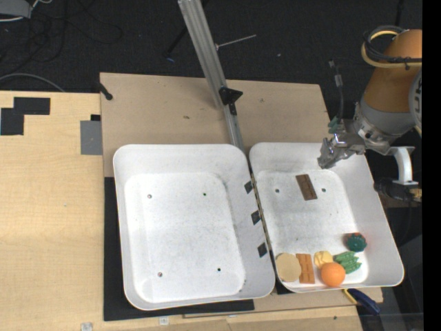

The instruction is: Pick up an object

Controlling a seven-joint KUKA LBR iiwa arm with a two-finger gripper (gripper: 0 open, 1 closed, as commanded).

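You are looking down at a slant on a tan worktop [172,109] that carries two shallow white bins side by side. The left bin [131,185] shows its bare speckled floor with a few small dark holes. The right bin [379,212] holds all the loose objects. A flat brown block [306,186] lies alone on the floor of the right bin, towards its far half and well apart from the rest. The remaining objects are clustered along the near edge of that bin: a pale round piece [288,267], a tan-orange bar [306,268] just beside it, a small yellow piece [322,258], an orange ball [333,274], a light green piece [349,261] and a dark green round piece [356,241] nearest the right wall. Several of these touch one another. The arm [393,81] enters from the right, grey with its orange band uppermost. The tool [331,152] hangs over the far right corner of the right bin, near the brown block but apart from it, with nothing visibly between its fingers. From this view you cannot tell whether it is released or clenched. A slanted aluminium rail [207,54] rises behind the seam between the two bins
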